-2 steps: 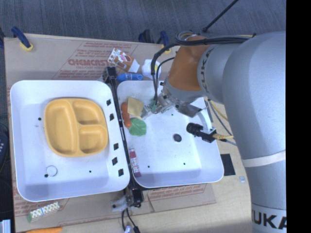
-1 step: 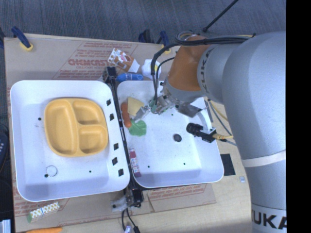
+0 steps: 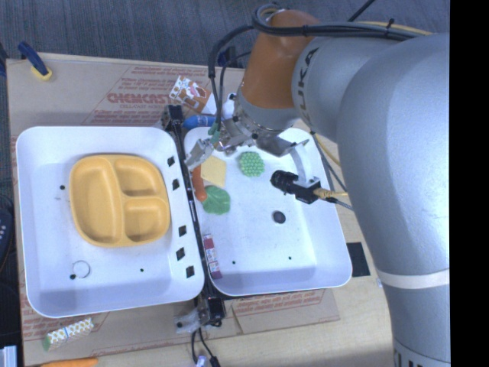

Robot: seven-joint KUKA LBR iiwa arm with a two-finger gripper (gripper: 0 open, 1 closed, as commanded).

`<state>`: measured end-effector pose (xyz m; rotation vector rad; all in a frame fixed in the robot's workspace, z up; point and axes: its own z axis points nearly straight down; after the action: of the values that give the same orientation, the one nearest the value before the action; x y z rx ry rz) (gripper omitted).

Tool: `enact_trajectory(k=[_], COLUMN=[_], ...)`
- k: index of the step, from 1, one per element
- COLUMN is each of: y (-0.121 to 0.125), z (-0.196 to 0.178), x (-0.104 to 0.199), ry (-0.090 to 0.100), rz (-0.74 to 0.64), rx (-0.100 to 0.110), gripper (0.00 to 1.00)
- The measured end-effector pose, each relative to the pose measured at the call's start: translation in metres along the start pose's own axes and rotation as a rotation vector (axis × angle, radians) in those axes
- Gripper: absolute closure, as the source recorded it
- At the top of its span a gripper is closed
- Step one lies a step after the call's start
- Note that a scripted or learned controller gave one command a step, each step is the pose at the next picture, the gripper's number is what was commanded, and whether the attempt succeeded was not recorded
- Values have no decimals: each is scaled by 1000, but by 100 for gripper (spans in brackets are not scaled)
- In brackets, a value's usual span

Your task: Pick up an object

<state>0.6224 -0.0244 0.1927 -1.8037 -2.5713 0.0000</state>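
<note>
My gripper [image 3: 205,150] hangs over the far left corner of the right bin [image 3: 306,266], under the orange wrist band. Just below it lies a pale yellow block [image 3: 215,172]. A light green knobbly ball [image 3: 250,163] sits to the block's right. A darker green soft piece [image 3: 217,199] lies nearer the front, and an orange piece [image 3: 199,185] rests against the bin's left wall. I see nothing held in the gripper.
The left bin [image 3: 38,205] holds a yellow divided tray [image 3: 118,199]. A blue item [image 3: 200,120] and a small printed packet [image 3: 187,91] lie beyond the bins. A black fitting [image 3: 294,184] juts from the arm over the right bin, near a small dark spot [image 3: 279,217].
</note>
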Motion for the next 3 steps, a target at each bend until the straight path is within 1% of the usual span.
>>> enact_trajectory(k=[1, 2, 3], y=[-21, -15, -7], z=[1, 1, 1], x=[-6, 9, 14], ry=[0, 1, -2], rz=[-555, -632, -955], rx=[2, 3, 0], gripper=[0, 0, 0])
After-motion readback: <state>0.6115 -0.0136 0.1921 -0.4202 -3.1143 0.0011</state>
